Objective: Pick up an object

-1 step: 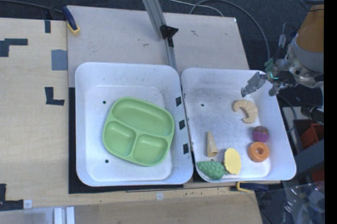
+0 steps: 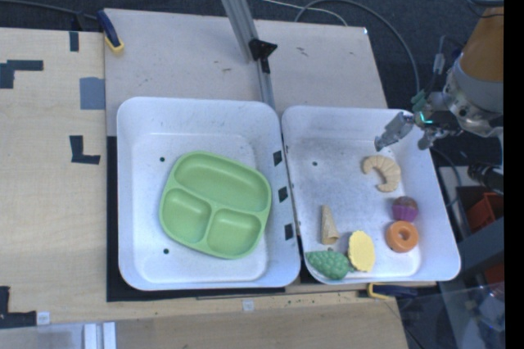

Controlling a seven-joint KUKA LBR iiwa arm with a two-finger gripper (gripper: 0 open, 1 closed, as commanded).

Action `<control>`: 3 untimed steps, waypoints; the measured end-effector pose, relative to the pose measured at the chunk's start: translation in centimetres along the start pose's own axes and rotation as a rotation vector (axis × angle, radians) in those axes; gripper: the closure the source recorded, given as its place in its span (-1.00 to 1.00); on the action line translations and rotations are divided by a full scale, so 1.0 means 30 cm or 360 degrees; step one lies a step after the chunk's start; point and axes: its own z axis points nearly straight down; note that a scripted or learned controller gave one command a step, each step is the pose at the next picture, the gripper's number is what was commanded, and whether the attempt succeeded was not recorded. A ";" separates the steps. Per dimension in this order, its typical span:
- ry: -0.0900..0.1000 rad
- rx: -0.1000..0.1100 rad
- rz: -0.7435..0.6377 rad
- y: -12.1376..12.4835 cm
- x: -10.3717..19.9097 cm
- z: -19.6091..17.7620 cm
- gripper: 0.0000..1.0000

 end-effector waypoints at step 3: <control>-0.0005 -0.0005 0.0001 -0.015 -0.029 0.563 -1.00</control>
